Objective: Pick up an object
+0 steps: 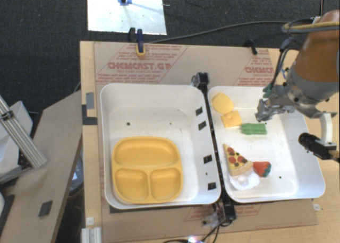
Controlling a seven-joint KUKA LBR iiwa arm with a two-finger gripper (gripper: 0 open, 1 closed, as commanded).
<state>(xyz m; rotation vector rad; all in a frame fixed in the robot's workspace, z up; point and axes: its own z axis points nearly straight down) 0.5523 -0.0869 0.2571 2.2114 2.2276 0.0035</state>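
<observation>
The right bin [297, 183] holds several toy foods: a yellow rounded piece [222, 102], a yellow cheese block [231, 119], a green piece [253, 128], a pizza slice [237, 160], a red strawberry [262, 168] and a white piece [245, 181]. My gripper [262, 113] reaches in from the right and hangs just above the green piece's right end. Nothing shows between its fingers.
In the left bin [154, 104] lies a yellow divided tray [148, 168]. A black divider strip [207, 130] runs between the bins. A cable crosses the back of the bench, and a black arm fitting [314, 145] sits over the right bin's right side.
</observation>
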